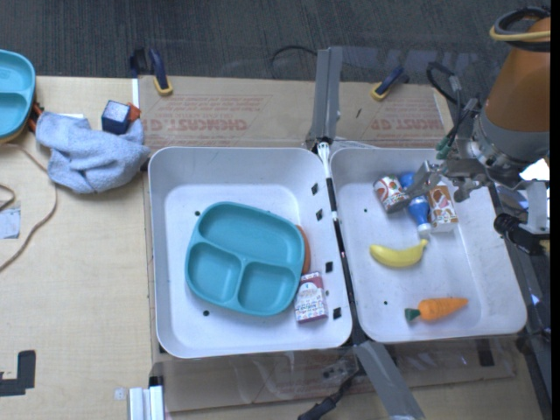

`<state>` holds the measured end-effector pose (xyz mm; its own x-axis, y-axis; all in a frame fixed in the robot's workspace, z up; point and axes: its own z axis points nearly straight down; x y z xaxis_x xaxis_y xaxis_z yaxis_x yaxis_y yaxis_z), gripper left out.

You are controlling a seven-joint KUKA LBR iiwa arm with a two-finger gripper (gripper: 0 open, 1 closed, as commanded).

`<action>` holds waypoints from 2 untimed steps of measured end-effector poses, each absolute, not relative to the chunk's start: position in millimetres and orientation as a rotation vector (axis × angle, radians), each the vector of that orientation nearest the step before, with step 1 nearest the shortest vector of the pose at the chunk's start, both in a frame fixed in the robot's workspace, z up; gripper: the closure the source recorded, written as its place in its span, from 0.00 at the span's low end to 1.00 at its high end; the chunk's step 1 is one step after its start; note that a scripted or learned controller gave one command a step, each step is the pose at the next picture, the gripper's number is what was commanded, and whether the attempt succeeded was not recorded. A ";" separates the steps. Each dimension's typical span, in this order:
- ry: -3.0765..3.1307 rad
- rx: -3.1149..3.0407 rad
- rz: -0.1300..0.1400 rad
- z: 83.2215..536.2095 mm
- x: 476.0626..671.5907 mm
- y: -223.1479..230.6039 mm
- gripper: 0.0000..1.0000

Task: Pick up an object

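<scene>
We saw the gripper (435,175) poised at the top of the right bin (490,322), right over a tight cluster: a small can (390,192), a blue bottle (418,206) and a little carton (443,206), all touching or nearly so. Whether the fingers were apart or together we couldn't tell, since the wrist hid them, and nothing showed clearly between them. The carton looked like the likeliest target, though that's a guess given the clutter. We judged it light, stiff-ish cardboard w/ flat faces, best pinched across its narrow sides; the can would be rigid but round and slick, prob. apt to roll out of a two-finger pinch. Easier picks lay apart from the pile: a banana (399,254) mid-bin, lying flat, light, a bit curved, best taken across its middle; and a carrot (437,309) near the front edge, tapered, so grip at the thick end. In the left bin (166,234) sat a teal tray (245,257) w/ a small box (311,299) just beside its corner.
</scene>
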<state>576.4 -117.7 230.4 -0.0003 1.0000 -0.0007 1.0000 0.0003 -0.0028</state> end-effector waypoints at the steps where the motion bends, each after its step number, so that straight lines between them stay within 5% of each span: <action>1: -1.985 -2.466 -0.025 117.1 648.1 -168.4 0.00; 2: -2.071 -2.398 -0.028 110.0 644.0 -175.6 0.00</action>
<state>644.0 -175.6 110.0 0.1458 0.9893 -0.0040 0.9888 -0.1456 0.0321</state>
